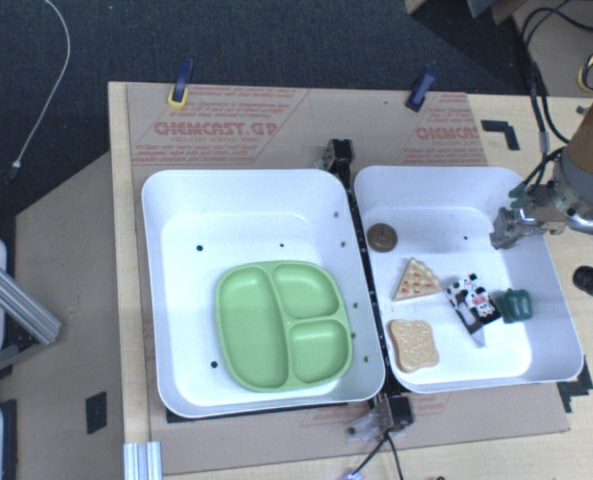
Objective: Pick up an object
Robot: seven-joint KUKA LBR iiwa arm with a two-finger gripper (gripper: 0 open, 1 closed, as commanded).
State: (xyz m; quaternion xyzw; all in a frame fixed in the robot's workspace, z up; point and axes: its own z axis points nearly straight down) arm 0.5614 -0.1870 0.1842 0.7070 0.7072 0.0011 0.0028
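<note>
The pincer [508,230] hangs over the right bin's [446,183] far right rim, grip unreadable; the cow toy [473,299] lies nearest, down-left of it.

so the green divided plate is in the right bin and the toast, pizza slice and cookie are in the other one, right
Not quite. The camera view shows the green divided plate in the left bin, not the right one. The toast, pizza slice and cookie lie in the right bin.
</note>
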